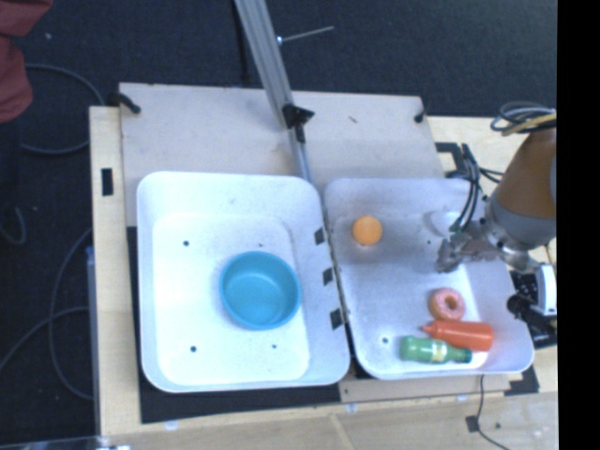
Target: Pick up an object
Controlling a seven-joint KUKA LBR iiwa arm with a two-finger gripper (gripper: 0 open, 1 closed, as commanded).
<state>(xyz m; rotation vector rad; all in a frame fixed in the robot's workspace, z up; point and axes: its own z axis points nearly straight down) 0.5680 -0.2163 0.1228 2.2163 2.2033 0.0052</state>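
Observation:
In the right bin [394, 204] lie an orange ball [367, 231] at its left middle, a pink doughnut [447, 303], an orange-red bottle-shaped toy [459, 334] and a green bottle [433, 350] near the front edge. The left bin [169, 195] holds a blue bowl [260, 290]. My gripper [452, 256] hangs low over the right side of the right bin, just above and behind the doughnut, with the grey arm and orange band [530, 172] rising to the right. Nothing shows between its tips.
A slanted metal pole [267, 50] with a black clamp crosses the back of the bench toward the seam between the bins. Black clips sit along that seam. Cables trail on the dark floor at left.

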